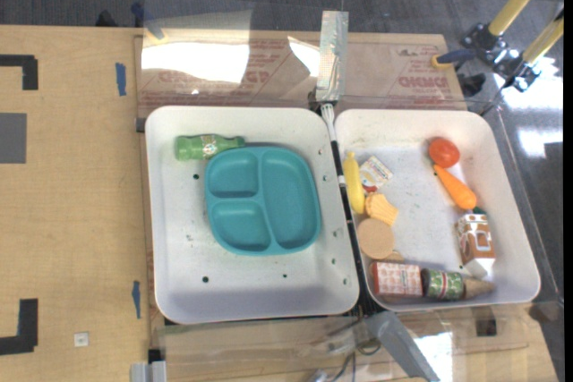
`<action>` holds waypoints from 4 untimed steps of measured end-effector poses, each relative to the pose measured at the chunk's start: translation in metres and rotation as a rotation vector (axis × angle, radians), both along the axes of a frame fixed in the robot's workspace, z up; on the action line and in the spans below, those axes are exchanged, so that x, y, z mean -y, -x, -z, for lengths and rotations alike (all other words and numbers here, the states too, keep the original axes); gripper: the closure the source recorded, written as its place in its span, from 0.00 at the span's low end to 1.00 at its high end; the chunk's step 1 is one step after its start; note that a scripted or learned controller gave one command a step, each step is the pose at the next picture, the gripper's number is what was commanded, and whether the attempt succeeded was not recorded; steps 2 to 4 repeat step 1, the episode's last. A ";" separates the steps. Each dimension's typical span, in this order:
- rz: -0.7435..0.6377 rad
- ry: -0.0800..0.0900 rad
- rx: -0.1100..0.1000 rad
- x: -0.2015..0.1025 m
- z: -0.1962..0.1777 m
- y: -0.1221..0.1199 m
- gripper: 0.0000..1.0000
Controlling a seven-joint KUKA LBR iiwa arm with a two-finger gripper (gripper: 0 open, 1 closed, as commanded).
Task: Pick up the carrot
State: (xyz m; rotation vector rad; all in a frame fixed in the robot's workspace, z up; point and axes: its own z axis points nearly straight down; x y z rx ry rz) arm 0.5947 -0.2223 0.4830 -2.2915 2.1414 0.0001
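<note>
Lying beside the tomato (444, 151) in the right bin (414, 224) is the carrot (457, 188); bottle (421, 282) label unreadable, gripper state cannot be told

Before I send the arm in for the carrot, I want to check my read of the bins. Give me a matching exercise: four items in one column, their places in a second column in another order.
Items:
1. orange tapered toy carrot
2. green plastic bottle
3. teal plastic divided plate
4. yellow toy banana

Places:
A. middle of the left white bin
B. right bin, against its left wall
C. left bin, far left corner
D. right bin, far right part, just below a red-orange round tomato

Pairs: 1-D, 2-C, 3-A, 4-B
</note>
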 end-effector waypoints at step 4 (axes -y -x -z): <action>-0.444 0.004 0.005 -0.002 -0.003 0.004 1.00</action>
